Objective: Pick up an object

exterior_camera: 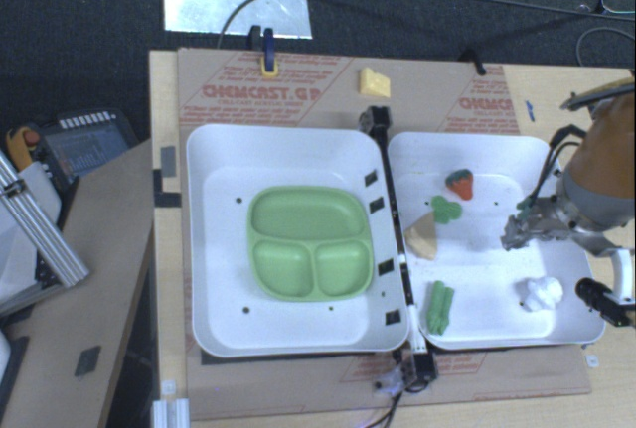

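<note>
Fingers (515, 235) hang at mid-right of frame, open/closed: can't tell. Nearest obj: white lump (542, 293), just below-right; broccoli (446, 211) lies farther left.

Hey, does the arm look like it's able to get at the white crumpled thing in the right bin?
Probably yes. The white crumpled thing lies alone near the gripper, and nothing is on top of it.
</note>
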{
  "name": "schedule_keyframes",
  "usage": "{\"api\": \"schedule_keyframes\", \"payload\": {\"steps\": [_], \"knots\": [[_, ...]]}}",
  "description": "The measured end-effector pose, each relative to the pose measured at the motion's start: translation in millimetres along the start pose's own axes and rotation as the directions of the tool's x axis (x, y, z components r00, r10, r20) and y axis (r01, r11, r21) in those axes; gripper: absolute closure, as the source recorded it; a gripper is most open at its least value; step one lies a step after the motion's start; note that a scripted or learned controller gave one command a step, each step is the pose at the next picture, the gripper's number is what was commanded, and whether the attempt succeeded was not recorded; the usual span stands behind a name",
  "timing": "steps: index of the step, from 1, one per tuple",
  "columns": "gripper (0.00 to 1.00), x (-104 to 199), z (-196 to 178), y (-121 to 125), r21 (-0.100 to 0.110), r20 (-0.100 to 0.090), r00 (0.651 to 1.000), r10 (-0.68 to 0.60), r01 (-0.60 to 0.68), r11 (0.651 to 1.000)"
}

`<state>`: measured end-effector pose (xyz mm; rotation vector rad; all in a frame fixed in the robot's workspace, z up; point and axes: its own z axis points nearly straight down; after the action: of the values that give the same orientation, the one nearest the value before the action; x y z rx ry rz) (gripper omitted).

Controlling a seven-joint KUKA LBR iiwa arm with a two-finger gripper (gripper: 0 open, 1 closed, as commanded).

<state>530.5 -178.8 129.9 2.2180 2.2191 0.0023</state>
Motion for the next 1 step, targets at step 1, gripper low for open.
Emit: {"api": "schedule_keyframes", "payload": {"steps": [1], "knots": [[1.00,-0.3,-58.2,-7.4,-0.003,0.000,1.000,-0.003,0.003,1.000]]}}
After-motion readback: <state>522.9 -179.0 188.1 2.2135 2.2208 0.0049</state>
